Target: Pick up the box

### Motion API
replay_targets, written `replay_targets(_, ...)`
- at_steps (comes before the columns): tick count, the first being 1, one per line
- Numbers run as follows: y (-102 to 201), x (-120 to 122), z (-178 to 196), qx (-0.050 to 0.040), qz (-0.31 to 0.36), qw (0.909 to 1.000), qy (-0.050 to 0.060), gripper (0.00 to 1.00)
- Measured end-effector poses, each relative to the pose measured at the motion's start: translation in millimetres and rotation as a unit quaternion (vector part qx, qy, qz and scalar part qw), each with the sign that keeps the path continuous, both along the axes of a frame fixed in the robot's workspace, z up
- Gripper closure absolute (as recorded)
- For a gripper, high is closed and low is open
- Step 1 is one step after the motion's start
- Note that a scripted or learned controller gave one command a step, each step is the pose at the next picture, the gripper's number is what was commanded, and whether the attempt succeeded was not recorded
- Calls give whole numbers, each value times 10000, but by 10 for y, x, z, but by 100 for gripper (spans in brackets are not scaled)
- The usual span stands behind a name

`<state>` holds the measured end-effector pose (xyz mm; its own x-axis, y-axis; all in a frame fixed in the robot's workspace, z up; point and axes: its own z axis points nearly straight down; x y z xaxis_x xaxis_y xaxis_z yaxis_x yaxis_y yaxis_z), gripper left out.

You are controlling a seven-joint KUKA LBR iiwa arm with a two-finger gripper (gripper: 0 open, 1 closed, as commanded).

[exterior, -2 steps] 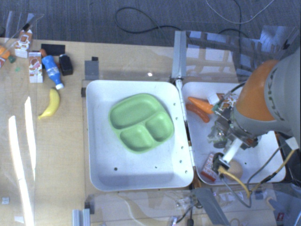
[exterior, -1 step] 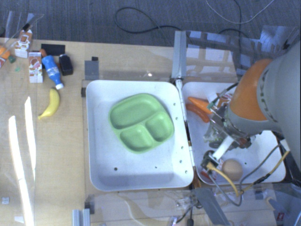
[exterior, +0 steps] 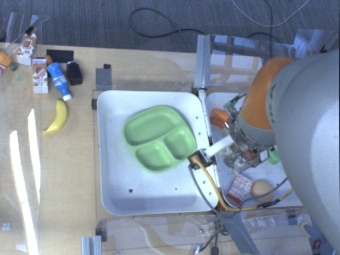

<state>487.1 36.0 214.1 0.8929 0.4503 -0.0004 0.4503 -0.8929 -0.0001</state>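
Grey arm (exterior: 311, 142) with orange band nearest lens, looming over right bin (exterior: 215, 101) from right. Gripper (exterior: 240, 158) low in that bin — grip state cannot tell, nothing seen held. Box (exterior: 240, 187), red-and-white, on bin floor at near edge, just beside tan egg (exterior: 261, 188). Left bin (exterior: 111, 185) holds green divided tray (exterior: 159, 137)

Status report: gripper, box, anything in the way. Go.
Gripper low in right bin. Box flat by the egg, not held. Arm overhangs the bin.
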Motion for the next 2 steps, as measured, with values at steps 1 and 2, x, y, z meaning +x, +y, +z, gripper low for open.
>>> replay_targets(1,-601,17,1232,-2,1973,9803,-23,100)
replay_targets(2,-956,-5,-77,-1,653,9979,2,100)
